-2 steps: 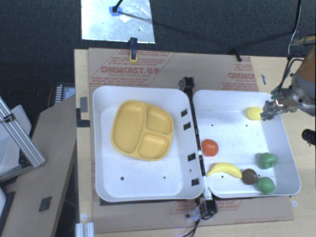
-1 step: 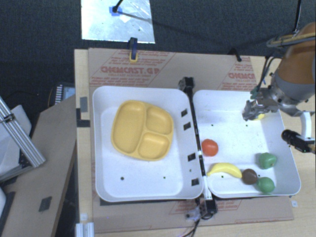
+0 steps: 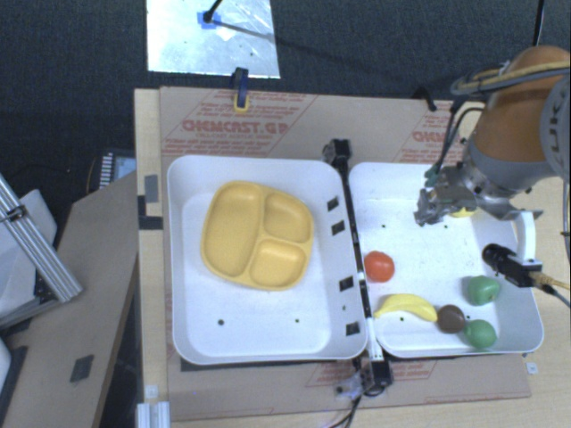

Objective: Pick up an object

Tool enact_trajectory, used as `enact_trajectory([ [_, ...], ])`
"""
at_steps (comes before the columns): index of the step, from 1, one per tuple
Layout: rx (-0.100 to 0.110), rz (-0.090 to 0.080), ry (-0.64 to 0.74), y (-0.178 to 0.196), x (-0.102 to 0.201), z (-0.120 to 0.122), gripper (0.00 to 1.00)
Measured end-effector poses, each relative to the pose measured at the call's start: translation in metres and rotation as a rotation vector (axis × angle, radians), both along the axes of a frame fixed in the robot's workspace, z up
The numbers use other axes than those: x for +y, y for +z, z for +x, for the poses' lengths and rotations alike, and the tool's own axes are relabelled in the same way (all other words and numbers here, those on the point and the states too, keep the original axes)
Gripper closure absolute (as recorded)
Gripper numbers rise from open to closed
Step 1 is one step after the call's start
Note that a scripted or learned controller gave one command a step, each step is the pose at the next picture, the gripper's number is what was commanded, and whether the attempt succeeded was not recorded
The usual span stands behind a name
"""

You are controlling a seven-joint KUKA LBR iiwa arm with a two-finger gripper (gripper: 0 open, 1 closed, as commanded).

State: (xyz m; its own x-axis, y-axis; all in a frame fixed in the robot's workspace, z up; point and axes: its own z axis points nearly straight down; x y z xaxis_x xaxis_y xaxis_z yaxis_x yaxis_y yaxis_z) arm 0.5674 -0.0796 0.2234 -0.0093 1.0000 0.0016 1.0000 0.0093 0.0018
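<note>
We see the grey arm's gripper (image 3: 434, 208) low over the far part of the right-hand shallow white bin (image 3: 401, 239), with a small yellow object (image 3: 462, 211) just beside it, mostly hidden by the wrist. We cannot tell how the fingers stand, nor whether they have anything between them.

The loose things to pick lie in this bin, gathered toward its near edge, well apart from the gripper. We count one round red-orange ball (image 3: 379, 267), one yellow plastic banana (image 3: 407, 307), one brown rounded lump (image 3: 451, 318) and two green rounded pieces (image 3: 483, 290), the second (image 3: 481, 333) touching the brown lump.

The left-hand white bin (image 3: 192, 328) holds one yellow plastic plate with three compartments (image 3: 257, 234), which we judge a place for setting things down. Both bins rest on the table (image 3: 232, 123).
</note>
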Motion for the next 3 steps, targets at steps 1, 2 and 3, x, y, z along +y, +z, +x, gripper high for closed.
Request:
enact_trajectory([
  [1,-0.001,0.0,0.001,0.009,0.051,-0.011,1.0],
  [2,0.002,0.001,0.001,0.004,0.106,-0.027,1.0],
  [3,0.002,0.001,0.001,-0.008,0.158,-0.029,1.0],
])
